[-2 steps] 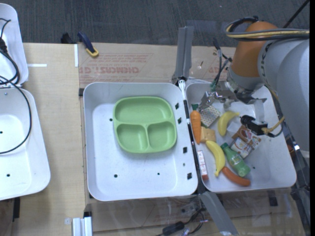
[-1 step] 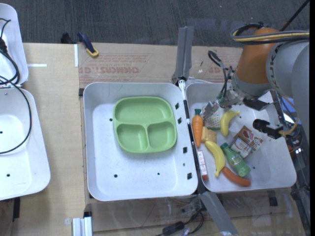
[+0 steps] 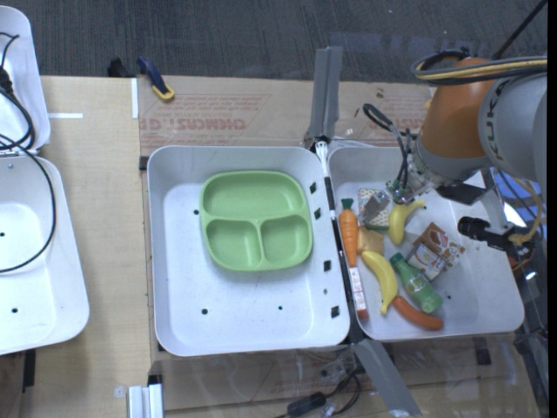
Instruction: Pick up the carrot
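The carrot (image 3: 348,233), orange with a small green top, lies lengthwise against the left wall of the right bin (image 3: 496,316). My gripper (image 3: 404,188) hangs low over the back of that bin, to the right of the carrot and apart from it. It is just above a small yellow banana (image 3: 398,221) and beside a silvery packet (image 3: 374,207). The arm's orange band (image 3: 452,120) sits above it.
Also in the right bin are a second banana (image 3: 380,277), a green bottle (image 3: 416,286), a brown snack packet (image 3: 433,251) and an orange-red long piece (image 3: 418,314). The left bin (image 3: 174,312) holds a green divided plate (image 3: 257,218).
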### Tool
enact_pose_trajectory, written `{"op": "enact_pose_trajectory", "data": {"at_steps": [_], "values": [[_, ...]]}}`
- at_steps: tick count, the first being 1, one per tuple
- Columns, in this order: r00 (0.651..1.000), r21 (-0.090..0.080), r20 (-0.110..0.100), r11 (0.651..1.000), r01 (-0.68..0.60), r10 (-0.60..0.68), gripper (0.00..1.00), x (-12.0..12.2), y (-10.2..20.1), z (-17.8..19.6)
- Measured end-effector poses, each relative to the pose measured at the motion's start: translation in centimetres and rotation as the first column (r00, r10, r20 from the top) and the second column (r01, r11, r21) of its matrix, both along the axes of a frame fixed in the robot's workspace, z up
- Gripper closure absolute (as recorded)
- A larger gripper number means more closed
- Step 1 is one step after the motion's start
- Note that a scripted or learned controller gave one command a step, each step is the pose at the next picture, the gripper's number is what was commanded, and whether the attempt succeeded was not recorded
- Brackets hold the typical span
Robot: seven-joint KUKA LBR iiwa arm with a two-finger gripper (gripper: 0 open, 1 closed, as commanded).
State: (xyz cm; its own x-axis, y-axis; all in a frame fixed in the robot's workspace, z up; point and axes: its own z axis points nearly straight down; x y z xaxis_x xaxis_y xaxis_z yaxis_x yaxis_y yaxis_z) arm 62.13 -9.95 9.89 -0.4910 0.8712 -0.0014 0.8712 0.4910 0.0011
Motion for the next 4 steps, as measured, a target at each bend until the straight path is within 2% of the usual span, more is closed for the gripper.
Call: {"op": "enact_pose_trajectory", "data": {"at_steps": [1, 2, 3, 4], "values": [[0.989, 0.000, 0.001, 0.989, -0.149, 0.149, 0.00, -4.2, -0.5, -0.6], [0.977, 0.000, 0.001, 0.977, -0.213, 0.213, 0.00, 0.6, 0.1, -0.6], [0.978, 0.001, -0.001, 0.978, -0.211, 0.211, 0.00, -8.9, 0.3, -0.7], [1.000, -0.004, 0.014, 1.000, -0.005, 0.005, 0.00, -13.9, -0.2, -0.4]]}}
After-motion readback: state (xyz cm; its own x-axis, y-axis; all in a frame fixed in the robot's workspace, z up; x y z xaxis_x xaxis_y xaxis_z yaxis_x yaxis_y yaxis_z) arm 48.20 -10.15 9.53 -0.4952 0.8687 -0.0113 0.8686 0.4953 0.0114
